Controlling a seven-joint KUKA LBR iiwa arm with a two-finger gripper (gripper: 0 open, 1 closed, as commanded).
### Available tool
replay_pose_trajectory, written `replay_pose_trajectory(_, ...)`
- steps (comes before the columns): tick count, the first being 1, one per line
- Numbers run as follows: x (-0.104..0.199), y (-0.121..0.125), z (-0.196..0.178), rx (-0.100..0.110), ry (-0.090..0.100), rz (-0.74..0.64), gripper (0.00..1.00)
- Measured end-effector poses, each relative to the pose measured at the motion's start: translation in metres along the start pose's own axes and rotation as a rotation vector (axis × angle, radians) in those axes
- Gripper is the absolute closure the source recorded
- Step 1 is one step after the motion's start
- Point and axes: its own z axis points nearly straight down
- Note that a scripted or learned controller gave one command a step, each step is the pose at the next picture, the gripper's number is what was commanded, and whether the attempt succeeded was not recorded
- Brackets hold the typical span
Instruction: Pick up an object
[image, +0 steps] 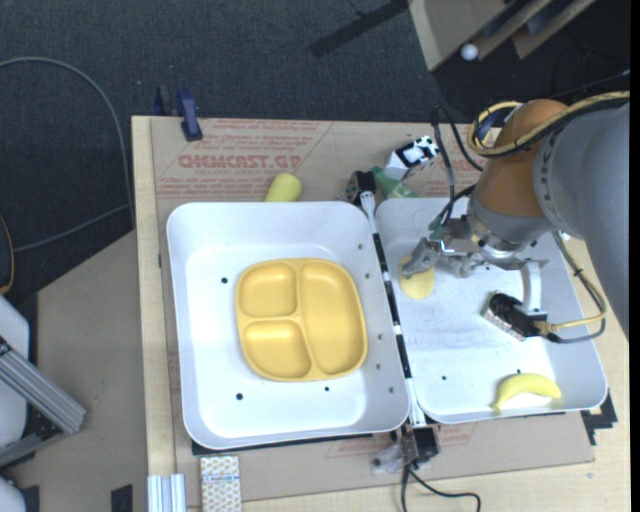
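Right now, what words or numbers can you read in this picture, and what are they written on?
"CHEMCAST GP" in big red letters, on the brown cardboard sheet behind the white bins; the last letters are blurry.
A line of small red print above that on the same sheet: too small to read.
The small patterned packet at the bench's front edge: too blurred to read.

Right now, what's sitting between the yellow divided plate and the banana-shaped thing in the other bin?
From the camera view, bare white bin floor and the ridge where the two bins meet lie between the yellow plate and the banana.
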Motion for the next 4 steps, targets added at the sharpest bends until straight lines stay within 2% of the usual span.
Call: replay_pose_trajectory(4,0.0016,0.0107,0.0013,-0.002,-0.002,0.0,0.0)
